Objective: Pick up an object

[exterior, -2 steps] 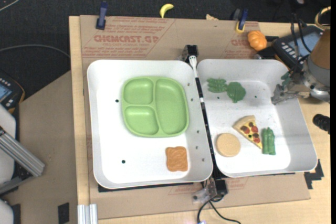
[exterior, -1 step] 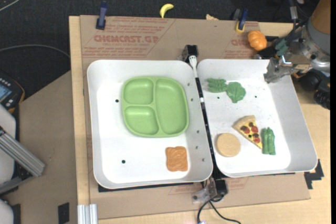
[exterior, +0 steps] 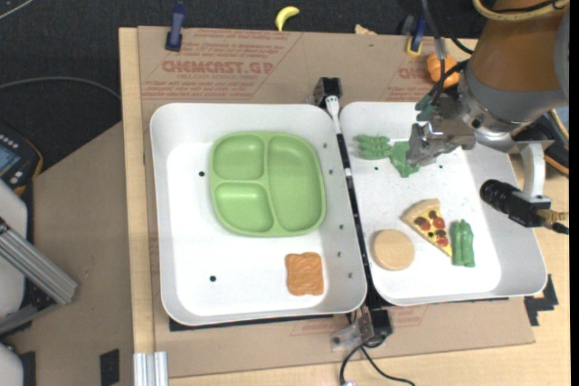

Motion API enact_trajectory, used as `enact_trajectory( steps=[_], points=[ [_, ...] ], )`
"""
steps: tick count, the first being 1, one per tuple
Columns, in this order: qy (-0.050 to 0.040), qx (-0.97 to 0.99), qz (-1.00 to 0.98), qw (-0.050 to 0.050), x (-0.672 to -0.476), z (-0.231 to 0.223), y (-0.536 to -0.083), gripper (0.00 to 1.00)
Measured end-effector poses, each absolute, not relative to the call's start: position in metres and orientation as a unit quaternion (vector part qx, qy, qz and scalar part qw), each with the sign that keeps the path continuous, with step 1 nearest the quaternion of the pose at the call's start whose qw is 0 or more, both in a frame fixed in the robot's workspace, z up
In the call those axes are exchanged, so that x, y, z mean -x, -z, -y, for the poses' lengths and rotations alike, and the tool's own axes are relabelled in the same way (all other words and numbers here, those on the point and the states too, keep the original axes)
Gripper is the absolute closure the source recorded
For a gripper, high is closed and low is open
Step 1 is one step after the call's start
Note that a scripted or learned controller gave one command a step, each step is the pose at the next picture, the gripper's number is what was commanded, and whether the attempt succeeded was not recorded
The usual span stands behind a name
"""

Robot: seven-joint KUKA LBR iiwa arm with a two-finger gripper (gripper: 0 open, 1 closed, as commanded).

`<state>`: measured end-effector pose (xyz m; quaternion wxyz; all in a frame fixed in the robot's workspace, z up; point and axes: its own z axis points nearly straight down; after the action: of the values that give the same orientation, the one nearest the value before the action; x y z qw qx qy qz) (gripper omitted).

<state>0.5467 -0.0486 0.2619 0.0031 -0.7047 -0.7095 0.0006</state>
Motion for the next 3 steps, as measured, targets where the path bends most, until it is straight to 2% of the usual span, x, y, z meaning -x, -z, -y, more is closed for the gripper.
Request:
enact_trajectory(
  steps=[2, 3],
  points=[
    [-0.0014, 0.703, 0.711, 0.004, -0.477, -0.110, -0.227, 1.00],
    [0.0036, 0.703, 0.711, 0.000, -0.479, -0.199, -0.269, 1.00]
  ],
)
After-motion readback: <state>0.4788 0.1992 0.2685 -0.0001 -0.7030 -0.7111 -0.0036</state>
